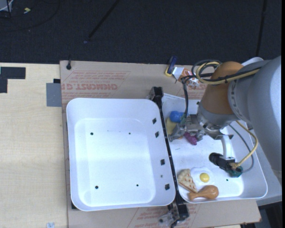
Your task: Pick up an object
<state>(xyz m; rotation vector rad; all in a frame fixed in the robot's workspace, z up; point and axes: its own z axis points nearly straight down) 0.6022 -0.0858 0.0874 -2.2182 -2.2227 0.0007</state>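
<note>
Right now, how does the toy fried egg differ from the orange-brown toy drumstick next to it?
The flat white toy fried egg with its yellow yolk looks round and thin; the orange-brown toy drumstick is long and rounded. The egg lies farther from the bin's near rim, the drumstick closer. Both lie in the right white bin, apart from the gripper.

Fried egg [203,176], drumstick [204,193], blue ball [176,115] in right bin [256,186].

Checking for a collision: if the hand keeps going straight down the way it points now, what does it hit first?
Most likely the purple toy just under the hand, with the yellow toy and blue ball close beside it in the right bin. Depth is hard to judge from this slanted view.
</note>
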